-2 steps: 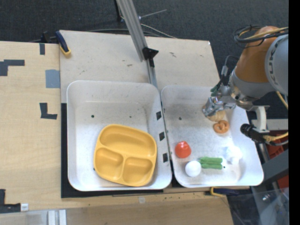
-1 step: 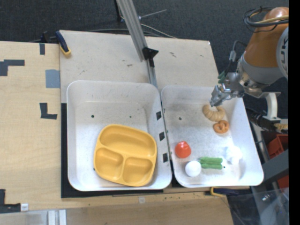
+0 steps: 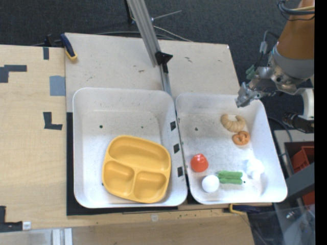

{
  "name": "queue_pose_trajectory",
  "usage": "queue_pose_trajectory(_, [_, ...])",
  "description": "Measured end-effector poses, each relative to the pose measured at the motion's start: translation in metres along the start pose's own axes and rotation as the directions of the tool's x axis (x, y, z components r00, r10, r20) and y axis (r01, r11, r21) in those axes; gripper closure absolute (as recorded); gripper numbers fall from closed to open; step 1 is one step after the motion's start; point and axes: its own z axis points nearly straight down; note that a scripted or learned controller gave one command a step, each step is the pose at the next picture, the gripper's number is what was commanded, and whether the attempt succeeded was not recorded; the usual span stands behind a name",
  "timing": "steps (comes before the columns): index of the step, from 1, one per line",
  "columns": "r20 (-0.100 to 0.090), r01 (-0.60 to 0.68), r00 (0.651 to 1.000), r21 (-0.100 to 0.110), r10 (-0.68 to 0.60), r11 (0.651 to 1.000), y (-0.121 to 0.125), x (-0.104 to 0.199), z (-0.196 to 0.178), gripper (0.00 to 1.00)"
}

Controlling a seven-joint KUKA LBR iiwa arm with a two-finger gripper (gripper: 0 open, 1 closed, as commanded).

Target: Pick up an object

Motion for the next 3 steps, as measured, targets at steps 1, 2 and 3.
queue_pose_trajectory(1, [-0.002,0.005,1.0,0.006,-0.005,1.0,0.01,0.061,0.016,1.0])
queue_pose_trajectory(2, [-0.002,0.005,1.0,0.005,-0.005,1.0,0.019,0.113,0.017,1.0])
queue_pose_trajectory(3, [-0.002,0.004,1.0,0.009,-0.004,1.0,0.019,0.16,0.039,1.0])
